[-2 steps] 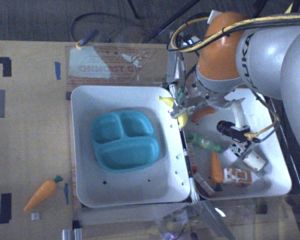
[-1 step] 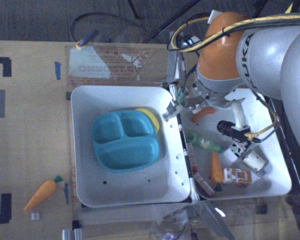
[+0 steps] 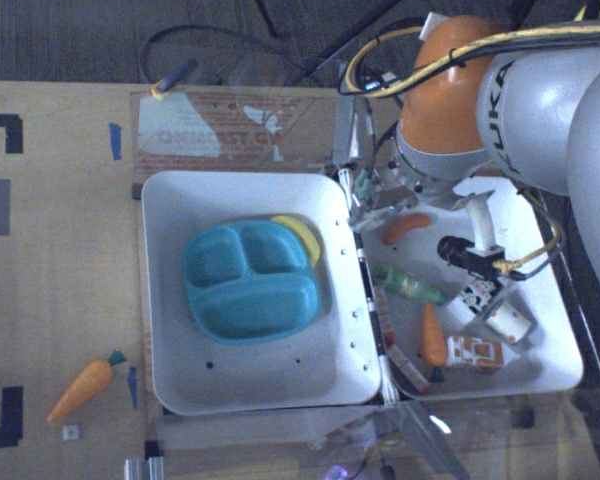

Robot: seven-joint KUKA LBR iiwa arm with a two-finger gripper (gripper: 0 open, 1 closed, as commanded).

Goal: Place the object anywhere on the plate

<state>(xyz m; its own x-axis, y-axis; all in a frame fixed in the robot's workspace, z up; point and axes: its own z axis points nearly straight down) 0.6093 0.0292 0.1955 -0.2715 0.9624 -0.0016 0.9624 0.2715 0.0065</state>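
A blue plate (image 3: 252,280) with three compartments lies in the left bin (image 3: 170,298). Tucked against the plate's far right edge is a yellow piece (image 3: 302,236). My gripper (image 3: 372,198) hangs at the far left corner of the right bin (image 3: 555,348), just over the divide between the bins. An orange-red sausage (image 3: 408,226) lies right beside it. Further forward in that bin lie a green piece (image 3: 412,287), an orange carrot (image 3: 433,336), a small printed carton (image 3: 477,353) and a white block (image 3: 511,319).
A second carrot (image 3: 80,390) lies on the wooden bench left of the left bin. A clear sheet (image 3: 220,128) sits behind the bins. A dark red stick (image 3: 400,360) lies along the right bin's left wall. The arm's bulk covers the right bin's far side.
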